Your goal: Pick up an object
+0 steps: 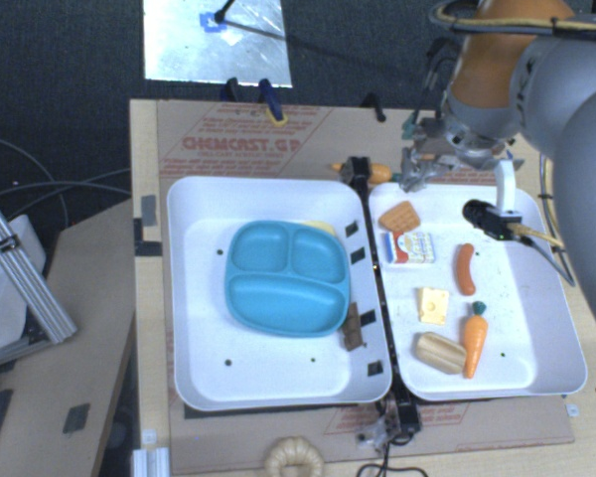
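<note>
From the camera view, your candidates all lie in the right bin (536, 296): a waffle-like biscuit (400, 217), a small carton (409, 248), a sausage (465, 269), a cheese slice (433, 306), a carrot (474, 338) and a wooden block (439, 352). They look like light, stiff toy foods; the flat cheese would likely be hard to pinch, while the sausage or carrot should take a grasp across the narrow middle, though smooth skin may slip. The gripper (420, 172) hangs over the bin's far rim, near the biscuit; you cannot tell its opening from here, and nothing shows in it. The left bin (194, 296) carries a blue tray (288, 276)
</note>
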You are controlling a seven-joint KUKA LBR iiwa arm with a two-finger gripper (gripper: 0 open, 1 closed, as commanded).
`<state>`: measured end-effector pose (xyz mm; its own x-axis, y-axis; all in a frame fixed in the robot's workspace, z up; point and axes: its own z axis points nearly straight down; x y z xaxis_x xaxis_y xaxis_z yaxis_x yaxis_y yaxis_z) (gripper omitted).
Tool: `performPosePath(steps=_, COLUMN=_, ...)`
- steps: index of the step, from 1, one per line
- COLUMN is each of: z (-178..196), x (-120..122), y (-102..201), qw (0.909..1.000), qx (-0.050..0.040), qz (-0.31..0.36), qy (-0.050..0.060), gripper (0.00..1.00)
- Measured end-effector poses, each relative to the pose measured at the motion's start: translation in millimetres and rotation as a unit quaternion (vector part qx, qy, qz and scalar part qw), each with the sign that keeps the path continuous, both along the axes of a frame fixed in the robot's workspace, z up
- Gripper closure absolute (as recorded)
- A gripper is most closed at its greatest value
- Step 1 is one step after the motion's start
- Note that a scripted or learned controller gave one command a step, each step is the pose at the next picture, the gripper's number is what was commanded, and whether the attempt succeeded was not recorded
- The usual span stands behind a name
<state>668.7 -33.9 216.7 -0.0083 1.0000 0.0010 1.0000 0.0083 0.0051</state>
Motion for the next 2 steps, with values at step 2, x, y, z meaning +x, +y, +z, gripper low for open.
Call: performPosePath(steps=2, z=11.6, x=-16.5, y=-1.5, qw=1.0000, qx=-0.0007, qz=-0.002, qy=0.002, gripper=1.00)
